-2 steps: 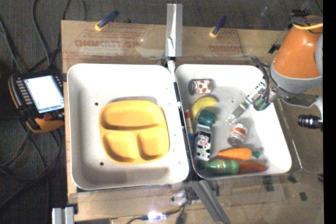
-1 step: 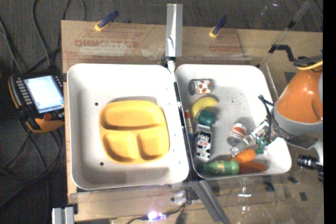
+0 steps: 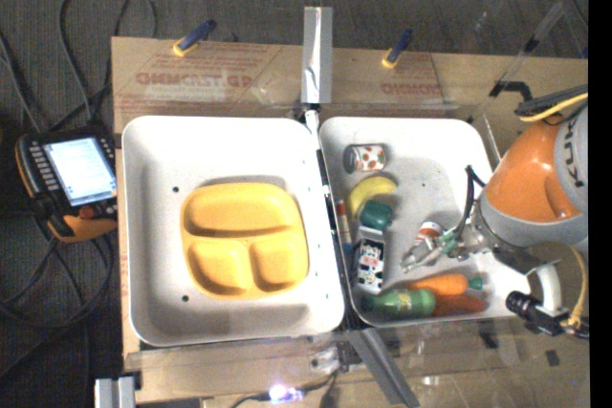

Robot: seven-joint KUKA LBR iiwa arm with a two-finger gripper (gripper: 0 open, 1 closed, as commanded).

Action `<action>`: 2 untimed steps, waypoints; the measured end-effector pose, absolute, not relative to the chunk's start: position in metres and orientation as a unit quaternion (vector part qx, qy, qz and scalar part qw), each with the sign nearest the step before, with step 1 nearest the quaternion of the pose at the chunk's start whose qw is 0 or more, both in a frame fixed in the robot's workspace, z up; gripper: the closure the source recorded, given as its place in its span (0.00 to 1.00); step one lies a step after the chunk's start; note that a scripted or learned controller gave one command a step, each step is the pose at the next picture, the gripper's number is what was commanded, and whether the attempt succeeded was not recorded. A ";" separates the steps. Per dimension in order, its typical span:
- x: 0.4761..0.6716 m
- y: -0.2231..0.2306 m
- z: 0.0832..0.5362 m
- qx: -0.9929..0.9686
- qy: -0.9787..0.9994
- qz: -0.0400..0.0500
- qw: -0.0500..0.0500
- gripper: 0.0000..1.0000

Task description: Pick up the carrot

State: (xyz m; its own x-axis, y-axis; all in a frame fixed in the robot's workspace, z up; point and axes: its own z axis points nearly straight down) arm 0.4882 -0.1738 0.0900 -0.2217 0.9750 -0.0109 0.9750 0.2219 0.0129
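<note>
Camera view, lower right of the frame: the carrot (image 3: 443,286) lies on its side near the bottom edge of the right bin (image 3: 419,133), touching a green bottle (image 3: 405,302) to its left; my gripper (image 3: 427,246) hangs just above it, metal fingers narrowly parted, holding nothing; I judge the carrot a light, stiff, smooth plastic toy, apt to roll, best pinched across its thick middle; a yellow tray (image 3: 248,237) sits in the left bin (image 3: 148,205).

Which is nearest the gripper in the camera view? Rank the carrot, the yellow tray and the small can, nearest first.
From the gripper:
1. carrot, just below it, in the right bin.
2. small can, at that bin's top.
3. yellow tray, across in the left bin.
</note>
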 end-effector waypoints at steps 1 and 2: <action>0.483 -0.207 0.123 0.560 0.829 -0.002 0.000 0.00; 0.484 -0.164 0.241 0.667 0.745 -0.001 0.000 0.00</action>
State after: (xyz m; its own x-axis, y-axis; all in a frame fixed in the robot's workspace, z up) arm 0.4840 -0.1636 0.2408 -0.1094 0.9940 -0.0020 0.9940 0.1094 -0.0021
